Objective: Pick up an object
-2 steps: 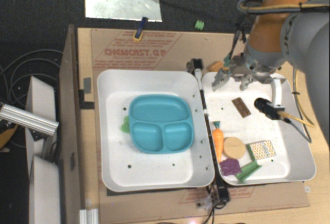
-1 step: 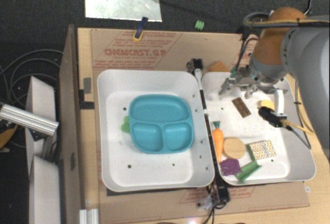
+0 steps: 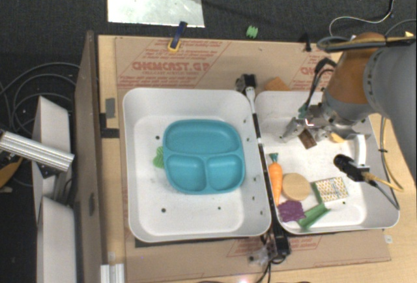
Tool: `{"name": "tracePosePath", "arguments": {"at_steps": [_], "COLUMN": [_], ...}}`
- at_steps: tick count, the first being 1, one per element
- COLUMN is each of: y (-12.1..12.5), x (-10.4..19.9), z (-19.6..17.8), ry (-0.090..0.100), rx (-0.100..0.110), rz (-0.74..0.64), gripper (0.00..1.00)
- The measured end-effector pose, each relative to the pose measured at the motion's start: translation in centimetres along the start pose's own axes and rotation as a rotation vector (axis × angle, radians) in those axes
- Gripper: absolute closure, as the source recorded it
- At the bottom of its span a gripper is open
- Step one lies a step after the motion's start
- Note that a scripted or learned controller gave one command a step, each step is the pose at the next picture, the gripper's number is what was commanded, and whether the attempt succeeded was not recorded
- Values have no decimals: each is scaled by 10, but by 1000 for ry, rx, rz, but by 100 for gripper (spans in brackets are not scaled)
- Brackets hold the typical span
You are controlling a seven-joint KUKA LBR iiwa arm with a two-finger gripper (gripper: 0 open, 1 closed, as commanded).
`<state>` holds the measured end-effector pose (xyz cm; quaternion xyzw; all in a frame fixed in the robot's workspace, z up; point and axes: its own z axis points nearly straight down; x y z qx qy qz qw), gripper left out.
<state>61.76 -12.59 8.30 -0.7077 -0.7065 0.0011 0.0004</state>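
The metal two-finger gripper (image 3: 306,128) hangs over the right shallow white bin (image 3: 378,207), fingers spread, a small brown block (image 3: 307,139) just beneath; whether gripped, I cannot tell.

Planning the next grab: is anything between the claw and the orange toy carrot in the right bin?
Nothing visible. The claw hangs over bare white floor of the right bin; the orange toy carrot lies lower left, unobstructed.

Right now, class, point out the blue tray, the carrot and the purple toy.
blue tray (image 3: 203,155), camera view, its centre ridge.
carrot (image 3: 275,177), camera view, mid orange body.
purple toy (image 3: 291,210), camera view, its middle.
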Motion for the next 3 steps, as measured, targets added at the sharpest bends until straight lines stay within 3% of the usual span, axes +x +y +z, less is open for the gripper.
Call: {"name": "tracePosePath", "arguments": {"at_steps": [1,2,3], "y": [23,23,45], "x": [-34,-32,33], "z": [-3,-14,-89], "ry": [-1,0,2], "rx": [-8,-10,-13], "rz": [-1,-4,-12], "gripper": [0,100,100]}}
